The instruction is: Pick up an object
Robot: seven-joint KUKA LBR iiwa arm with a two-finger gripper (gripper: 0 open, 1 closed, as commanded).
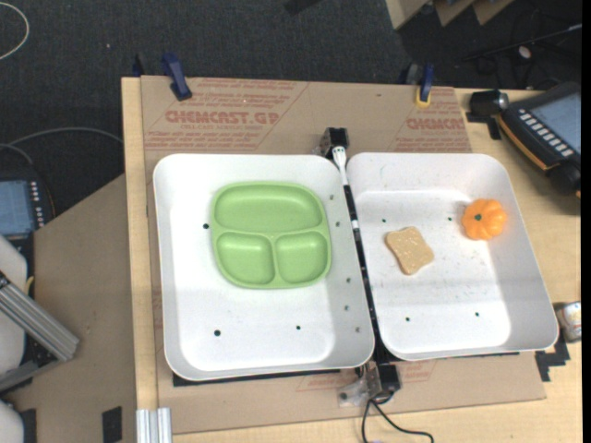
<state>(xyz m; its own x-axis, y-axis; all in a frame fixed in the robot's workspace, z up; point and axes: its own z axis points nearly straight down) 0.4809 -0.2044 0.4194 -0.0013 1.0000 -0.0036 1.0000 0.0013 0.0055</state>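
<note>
Two shallow white bins sit side by side on a brown cardboard sheet printed with red lettering (222,116), which covers the surface. The left bin (185,321) and the right bin (480,326) touch along their inner edges, where a dark strip (355,247) runs between them. A blue clamp (175,77) grips the sheet's far edge on the left — a second clamp, blue and yellow (424,86), grips it on the right. A black tablet-like device with orange trim (545,132) lies past the right bin. Dark carpet (185,17) lies beyond the surface.
</note>
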